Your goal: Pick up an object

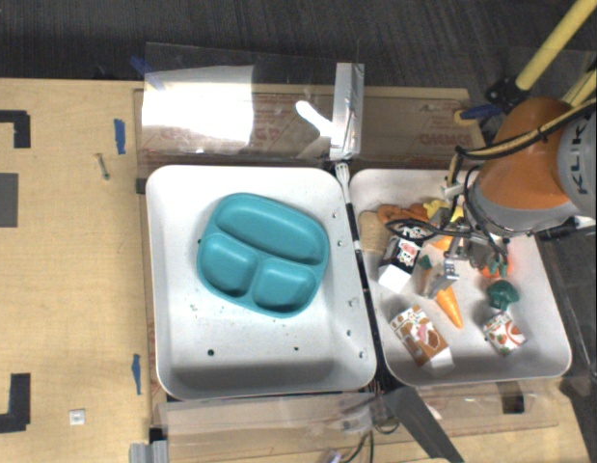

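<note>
Small printed carton (420,336) nearest, low in right bin (549,350), clear of clutter; orange carrot (448,305) just above. Pincer (450,263) low over crowded middle, grip state unreadable. Best descend straight, target single isolated piece, avoid neighbours

Two shallow white bins sit side by side: the left bin (173,355) and the right bin (549,345). The left holds one teal divided plate (262,252). The right holds one orange toy carrot (449,306), one small printed carton (420,337), one black-and-white box (405,244), one green-topped toy (502,294) and one small printed can (503,331); the rest under the arm cannot be counted.
</note>
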You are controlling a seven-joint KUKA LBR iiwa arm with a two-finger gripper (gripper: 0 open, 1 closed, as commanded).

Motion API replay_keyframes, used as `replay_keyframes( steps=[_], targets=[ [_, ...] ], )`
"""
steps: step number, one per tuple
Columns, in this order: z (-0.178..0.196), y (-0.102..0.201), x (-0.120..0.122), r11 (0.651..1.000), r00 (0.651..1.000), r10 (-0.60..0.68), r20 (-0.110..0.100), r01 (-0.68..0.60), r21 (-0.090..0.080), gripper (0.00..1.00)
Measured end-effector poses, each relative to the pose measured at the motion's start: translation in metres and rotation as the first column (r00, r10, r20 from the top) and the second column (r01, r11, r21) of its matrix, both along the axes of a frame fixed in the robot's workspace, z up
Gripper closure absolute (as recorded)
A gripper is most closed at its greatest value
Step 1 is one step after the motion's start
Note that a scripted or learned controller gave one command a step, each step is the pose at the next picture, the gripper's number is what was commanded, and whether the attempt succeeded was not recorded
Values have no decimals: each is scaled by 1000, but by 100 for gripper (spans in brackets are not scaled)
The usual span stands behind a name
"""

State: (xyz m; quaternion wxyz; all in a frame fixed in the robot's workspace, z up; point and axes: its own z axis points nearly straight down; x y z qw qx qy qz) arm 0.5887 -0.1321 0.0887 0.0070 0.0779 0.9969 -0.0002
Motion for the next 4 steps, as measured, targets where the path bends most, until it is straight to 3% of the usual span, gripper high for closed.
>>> replay_keyframes(
  steps=[1,2,3,4],
  targets=[
    [0,-15,-42,999,999,33,-3,-33,0,0],
    [11,-15,-38,999,999,34,6,-34,-3,100],
    [181,-61,-24,997,997,79,-2,-79,-4,100],
    [177,-60,-25,997,997,80,-10,-80,1,0]
  ],
)
